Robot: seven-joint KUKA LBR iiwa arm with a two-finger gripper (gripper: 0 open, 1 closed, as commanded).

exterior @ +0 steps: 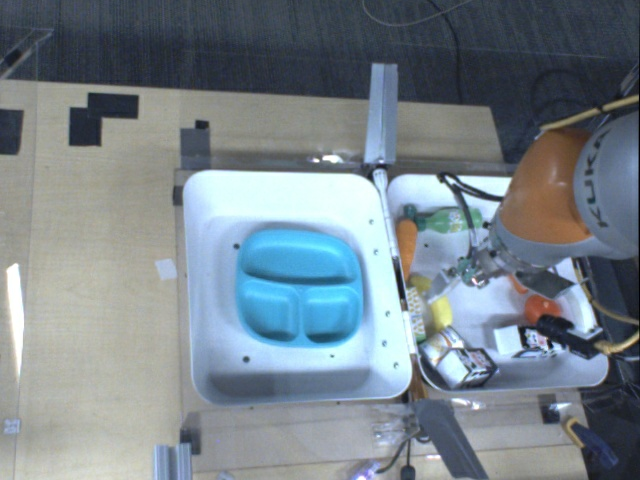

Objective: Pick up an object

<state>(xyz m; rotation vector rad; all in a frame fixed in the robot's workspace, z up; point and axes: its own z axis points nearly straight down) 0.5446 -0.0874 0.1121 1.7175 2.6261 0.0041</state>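
Two white bins side by side on the counter; left bin with a blue divided tray. Right bin cluttered: carrot, green bottle, yellow piece, small carton. End effector low among these, grip state impossible to tell.

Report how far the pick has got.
Done: the arm has reached over the right bin, wrist low among the clutter. In hand: nothing that I can see; the carrot, the bottle and the small box all lie in that bin. The blue tray sits in the left bin. Left: grip an object and lift it.
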